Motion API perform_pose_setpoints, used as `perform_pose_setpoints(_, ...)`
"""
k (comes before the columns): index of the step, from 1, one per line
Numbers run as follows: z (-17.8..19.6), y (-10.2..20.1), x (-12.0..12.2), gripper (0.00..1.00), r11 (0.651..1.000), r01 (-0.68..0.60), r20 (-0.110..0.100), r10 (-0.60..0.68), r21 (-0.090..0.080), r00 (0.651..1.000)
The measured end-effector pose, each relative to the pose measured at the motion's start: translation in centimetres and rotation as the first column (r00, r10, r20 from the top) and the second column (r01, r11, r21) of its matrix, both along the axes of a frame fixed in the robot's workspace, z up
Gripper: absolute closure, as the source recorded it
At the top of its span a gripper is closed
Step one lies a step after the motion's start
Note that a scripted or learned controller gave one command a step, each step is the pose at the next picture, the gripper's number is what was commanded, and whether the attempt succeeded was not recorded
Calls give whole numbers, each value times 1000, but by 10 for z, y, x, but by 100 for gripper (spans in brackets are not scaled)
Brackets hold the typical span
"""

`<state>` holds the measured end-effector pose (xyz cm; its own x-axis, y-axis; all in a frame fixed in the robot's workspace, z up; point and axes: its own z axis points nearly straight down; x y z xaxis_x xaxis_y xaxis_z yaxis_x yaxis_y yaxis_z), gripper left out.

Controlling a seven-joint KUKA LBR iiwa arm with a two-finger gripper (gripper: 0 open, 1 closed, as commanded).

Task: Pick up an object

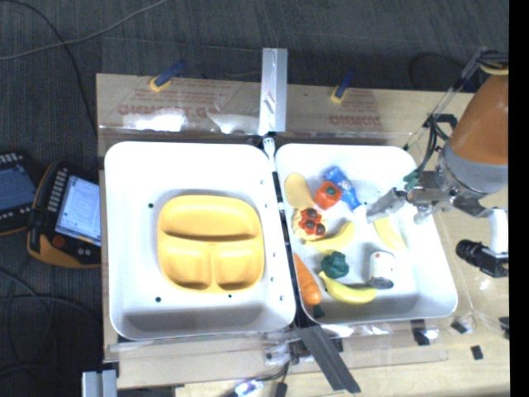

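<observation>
Two white bins sit side by side on the bench. The left bin [132,222] holds a yellow tray [212,240] with three sections. The right bin [430,279] holds all the small things that could be picked up. I see a carrot [307,284] near the wall between the bins, a banana [347,290] at the front, a dark green thing [335,264], a red pepper [328,193], a blue packet [340,180] and a little white cup [381,264].

The arm reaches in from the right, and its gripper [387,205] hangs over the right bin, above a pale yellow piece [388,231]. Nothing sits between its parts, so it holds nothing. I cannot tell if it is spread or closed, because it looks small and blurry from up here.

I think the job is at the start: the arm is picking a spot and has not grabbed. Next it needs to go straight down over one thing. The toys lie close together, so it should aim for one with room on both sides, like the white cup.
</observation>
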<state>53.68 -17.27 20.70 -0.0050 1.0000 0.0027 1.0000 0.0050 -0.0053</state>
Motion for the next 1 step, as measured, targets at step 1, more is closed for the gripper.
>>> perform_pose_setpoints(1, 0, 0, 0, 0, 1000, 0, 0, 0, 0, 1000)
